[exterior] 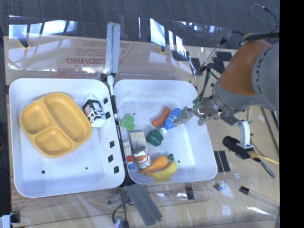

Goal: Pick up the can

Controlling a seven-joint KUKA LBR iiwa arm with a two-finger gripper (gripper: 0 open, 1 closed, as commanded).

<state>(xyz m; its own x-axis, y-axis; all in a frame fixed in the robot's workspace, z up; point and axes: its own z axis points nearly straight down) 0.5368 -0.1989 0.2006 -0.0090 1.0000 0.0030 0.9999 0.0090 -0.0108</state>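
The can is small, with a red and white label. It lies near the front left of the right bin, pressed between a patterned box and an orange carrot. My gripper hangs over the right side of that bin, beside a blue bottle. It is well to the right of the can and further back, with nothing seen held in it.
Around the can lie a yellow banana, a dark green pepper, an orange sausage shape and a small green piece. The left bin holds a yellow divided plate and a black-and-white carton.
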